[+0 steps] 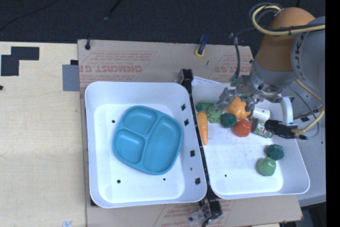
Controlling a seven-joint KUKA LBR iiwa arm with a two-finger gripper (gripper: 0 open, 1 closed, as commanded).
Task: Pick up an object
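Observation:
My gripper [237,99] hangs low over the back of the right bin [289,181], right at a small orange object [237,109]. Touching that object's lower side are a red tomato-like piece [243,128] and a dark teal piece [228,120]. A carrot [203,127] lies along the bin's left wall, with a green leafy piece [211,112] beside it. Toward the right side sit another dark teal piece [275,152] and a light green fruit [266,167]. A small white item [261,114] lies just right of the gripper.
The left bin [101,178] holds a blue divided plate [148,139]. A black divider [192,130] runs between the bins. Cables [303,127] hang by the arm at the right bin's right edge. The front middle of the right bin is bare white floor.

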